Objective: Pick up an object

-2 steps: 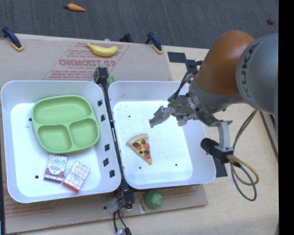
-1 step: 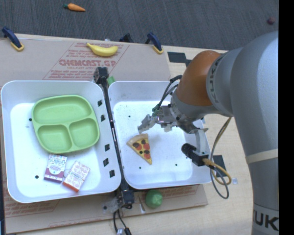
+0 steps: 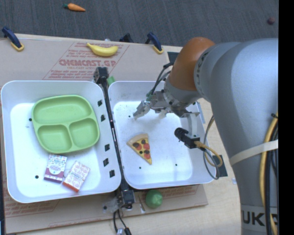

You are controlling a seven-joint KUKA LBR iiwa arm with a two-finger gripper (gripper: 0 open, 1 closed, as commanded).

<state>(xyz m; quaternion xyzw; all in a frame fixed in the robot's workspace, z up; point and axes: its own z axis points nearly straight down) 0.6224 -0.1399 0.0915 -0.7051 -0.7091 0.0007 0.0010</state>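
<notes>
A toy pizza slice (image 3: 140, 147) lies flat near the middle of the right bin (image 3: 186, 173). My gripper (image 3: 150, 113) hovers over the back of that bin, up and slightly right of the slice and apart from it. Its fingers are spread, the left fingertip (image 3: 137, 114) pointing down-left, and nothing sits between them. In the left bin (image 3: 10, 146) rests a green divided plate (image 3: 65, 121), with a dark red packet (image 3: 55, 168) and a pink packet (image 3: 77, 175) in front of it.
A divider with black clips (image 3: 109, 131) separates the bins. A toy banana (image 3: 102, 48) lies on the cardboard behind them. A green ball (image 3: 154, 198) sits outside the right bin's front edge, and a carrot (image 3: 75, 7) lies on the floor. The grey arm (image 3: 235, 97) covers the bench's right side.
</notes>
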